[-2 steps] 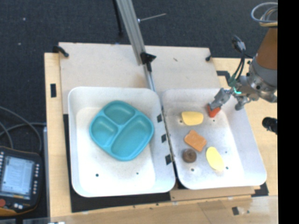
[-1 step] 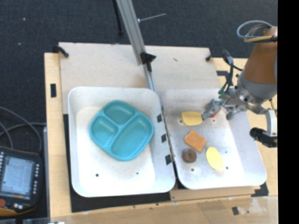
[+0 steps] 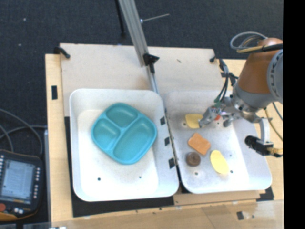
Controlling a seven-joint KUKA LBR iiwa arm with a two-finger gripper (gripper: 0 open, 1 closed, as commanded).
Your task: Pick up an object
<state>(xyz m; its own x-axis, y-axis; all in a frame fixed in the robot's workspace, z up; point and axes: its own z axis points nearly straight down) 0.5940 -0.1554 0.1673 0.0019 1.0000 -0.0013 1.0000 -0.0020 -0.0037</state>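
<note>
Right bin (image 3: 248, 175): yellow oval (image 3: 219, 161) lies diagonally.

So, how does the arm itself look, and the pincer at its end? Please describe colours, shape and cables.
The arm is thick and rounded, grey, with a broad orange band above the wrist. Thin cables loop over its top and run down its side to the wrist. The pincer is small, of grey metal, with some little red and green details near its base. A black part with a yellow piece sticks out below the wrist.
</note>
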